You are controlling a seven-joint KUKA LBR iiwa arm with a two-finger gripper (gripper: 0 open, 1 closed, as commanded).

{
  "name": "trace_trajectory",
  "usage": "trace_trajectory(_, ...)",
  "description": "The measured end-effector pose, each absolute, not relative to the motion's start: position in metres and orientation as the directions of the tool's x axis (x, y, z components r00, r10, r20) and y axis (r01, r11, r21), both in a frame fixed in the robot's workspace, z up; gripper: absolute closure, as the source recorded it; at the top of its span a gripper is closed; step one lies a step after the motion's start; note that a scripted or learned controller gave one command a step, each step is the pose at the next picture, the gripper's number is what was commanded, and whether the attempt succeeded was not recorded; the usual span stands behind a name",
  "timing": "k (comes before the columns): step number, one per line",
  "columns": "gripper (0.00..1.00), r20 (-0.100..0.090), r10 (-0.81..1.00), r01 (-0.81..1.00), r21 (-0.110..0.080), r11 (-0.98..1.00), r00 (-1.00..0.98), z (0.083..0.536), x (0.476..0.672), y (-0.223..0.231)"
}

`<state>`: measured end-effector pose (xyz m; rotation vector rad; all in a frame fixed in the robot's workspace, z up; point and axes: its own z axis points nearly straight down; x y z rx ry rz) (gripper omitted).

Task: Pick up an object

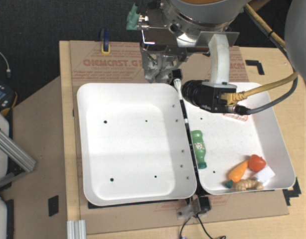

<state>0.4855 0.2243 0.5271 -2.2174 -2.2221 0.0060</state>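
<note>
The gripper (162,72), its state unclear, hangs behind the bins, well apart from the green bottle (198,148) and carrot (237,172).

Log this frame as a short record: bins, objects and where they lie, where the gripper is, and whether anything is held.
left bin: white, shallow, nothing visible inside
right bin: white, holds all the objects
green bottle: lying along the right bin's left wall
carrot: near front edge of right bin, beside the tomato
tomato: touching the carrot's upper end
ginger root: just in front of the carrot
gripper: above the far edge of the bins, near their shared wall
held: nothing seen between the fingers
task state: no object picked up yet
</note>
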Motion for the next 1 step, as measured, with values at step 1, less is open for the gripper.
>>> trace_trajectory(1,1.0,0.001,1.0,1.0,0.002,0.001,-0.001,0.5355,0.4791,0.2243)
